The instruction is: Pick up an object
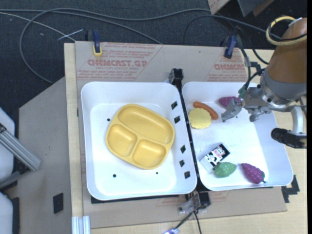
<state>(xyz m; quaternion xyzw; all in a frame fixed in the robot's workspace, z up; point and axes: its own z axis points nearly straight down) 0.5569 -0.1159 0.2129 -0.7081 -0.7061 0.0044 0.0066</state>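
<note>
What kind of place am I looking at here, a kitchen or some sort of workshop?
Most likely a robotics lab, not a kitchen. A robot arm reaches over two white bins set on a plain board held by clamps, the food looks like toys, such as the purple grapes, and loose cables cross the floor.

Arm [287,57] cut off by right and top edges. Purple object [227,102] partly hidden behind gripper [233,112]. Finger state unreadable. Black-white item [216,155] print too small.
</note>
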